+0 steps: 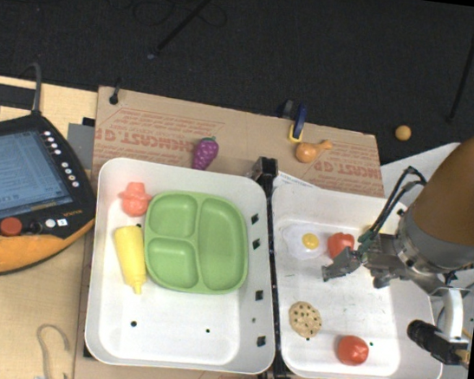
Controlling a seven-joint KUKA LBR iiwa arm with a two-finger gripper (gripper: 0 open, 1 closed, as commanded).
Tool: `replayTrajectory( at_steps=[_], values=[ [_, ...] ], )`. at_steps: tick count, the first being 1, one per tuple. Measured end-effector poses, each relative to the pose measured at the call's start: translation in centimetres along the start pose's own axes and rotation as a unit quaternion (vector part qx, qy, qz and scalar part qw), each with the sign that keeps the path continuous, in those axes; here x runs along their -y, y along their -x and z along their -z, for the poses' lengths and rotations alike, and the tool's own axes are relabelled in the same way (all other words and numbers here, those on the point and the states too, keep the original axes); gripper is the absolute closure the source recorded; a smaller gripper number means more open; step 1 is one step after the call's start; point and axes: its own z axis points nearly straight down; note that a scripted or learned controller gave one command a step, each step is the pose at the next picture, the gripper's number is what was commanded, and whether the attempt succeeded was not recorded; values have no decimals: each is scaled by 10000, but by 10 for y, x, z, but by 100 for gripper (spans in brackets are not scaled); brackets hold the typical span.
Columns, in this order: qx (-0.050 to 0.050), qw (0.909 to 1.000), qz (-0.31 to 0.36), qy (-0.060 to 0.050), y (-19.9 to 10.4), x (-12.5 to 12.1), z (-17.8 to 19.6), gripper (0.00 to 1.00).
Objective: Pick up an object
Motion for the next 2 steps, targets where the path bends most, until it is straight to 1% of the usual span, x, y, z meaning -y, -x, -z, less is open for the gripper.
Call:
replayTrajectory(
  at_steps=[2],
  values=[
    [-8, 10000, 7, -31, -14, 6, -126, 0]
  ],
)
